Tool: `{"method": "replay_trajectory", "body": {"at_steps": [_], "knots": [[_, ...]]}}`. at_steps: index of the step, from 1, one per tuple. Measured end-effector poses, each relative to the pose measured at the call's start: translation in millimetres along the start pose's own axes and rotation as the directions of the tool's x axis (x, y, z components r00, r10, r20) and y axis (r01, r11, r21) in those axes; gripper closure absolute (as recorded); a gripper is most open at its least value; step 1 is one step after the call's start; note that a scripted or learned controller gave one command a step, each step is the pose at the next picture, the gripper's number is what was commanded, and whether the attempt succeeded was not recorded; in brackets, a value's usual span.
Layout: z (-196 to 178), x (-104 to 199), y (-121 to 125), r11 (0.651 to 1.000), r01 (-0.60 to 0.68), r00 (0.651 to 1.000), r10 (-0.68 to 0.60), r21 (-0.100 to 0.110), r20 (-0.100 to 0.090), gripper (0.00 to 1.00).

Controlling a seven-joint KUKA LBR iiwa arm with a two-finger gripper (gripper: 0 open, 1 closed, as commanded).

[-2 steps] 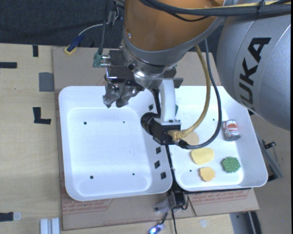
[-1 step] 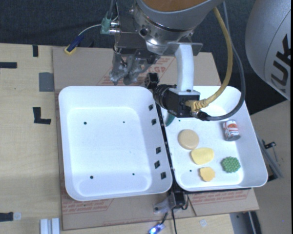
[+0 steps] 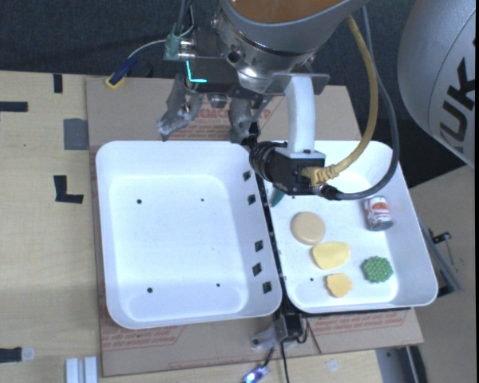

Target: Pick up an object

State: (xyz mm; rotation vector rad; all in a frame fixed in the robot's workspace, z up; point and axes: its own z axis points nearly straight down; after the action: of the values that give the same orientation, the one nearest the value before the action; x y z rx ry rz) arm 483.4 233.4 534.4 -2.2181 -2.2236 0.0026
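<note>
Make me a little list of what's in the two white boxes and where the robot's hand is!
left bin: nothing lying in it
right bin: five things
round tan disc: nearest the divider
yellow piece: just below the disc
small yellow piece: near the front edge
green ball: front right
small can: right side, lying down
gripper: above the left bin's far edge, holding nothing

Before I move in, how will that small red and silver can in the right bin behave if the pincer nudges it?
The can seems to lie on its side, so it will probably roll. It looks small and likely light, so a nudge may send it against the right bin's wall beside it. Its shiny surface may slip.
</note>
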Motion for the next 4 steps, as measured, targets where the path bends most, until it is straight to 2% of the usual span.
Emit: {"method": "replay_trajectory", "body": {"at_steps": [1,2,3,4], "knots": [[-10,1,0,1.0,0.002,1.0,-0.002,0.001,0.0,1.0],[-10,1,0,1.0,0.002,1.0,-0.002,0.002,0.001,0.0],[-20,1,0,1.0,0.004,1.0,-0.004,0.002,0.001,1.0],[-19,1,0,1.0,0.003,1.0,-0.003,0.003,0.001,0.0]]}}
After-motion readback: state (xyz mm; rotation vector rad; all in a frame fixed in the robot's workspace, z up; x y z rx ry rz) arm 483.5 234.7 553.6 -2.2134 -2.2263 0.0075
